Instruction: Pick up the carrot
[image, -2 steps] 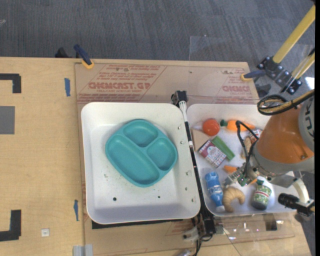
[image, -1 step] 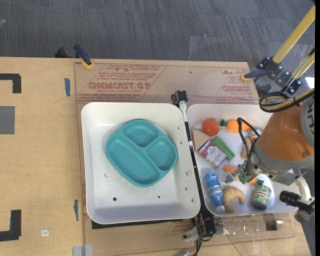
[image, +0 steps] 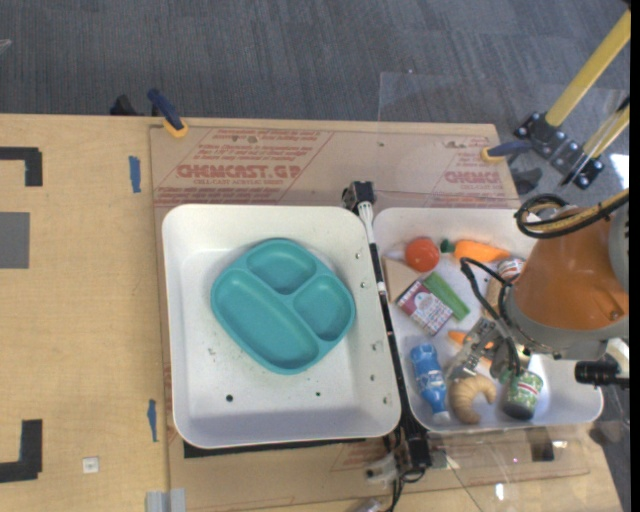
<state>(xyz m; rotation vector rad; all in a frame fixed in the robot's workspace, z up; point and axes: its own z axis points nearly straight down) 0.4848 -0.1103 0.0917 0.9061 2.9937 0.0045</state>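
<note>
1. Teal divided plate (image: 283, 304) is sitting in left bin (image: 190, 330), well left of the pincer.
2. Croissant (image: 470, 396) is lying just below the pincer.
3. Blue bottle (image: 430, 379) is lying just beside its left.

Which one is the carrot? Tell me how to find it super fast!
Look at the right white bin, the one full of toy food. Go to its far edge, next to the round red tomato. The carrot is the long orange stick with a green tip lying on its side; nothing else there is long and orange.

The brown board (image: 300, 160) lying beyond the claw (image: 480, 350) carried red mirrored print, readable as "CHEMCAST GP"; its right end repeated it.
</note>
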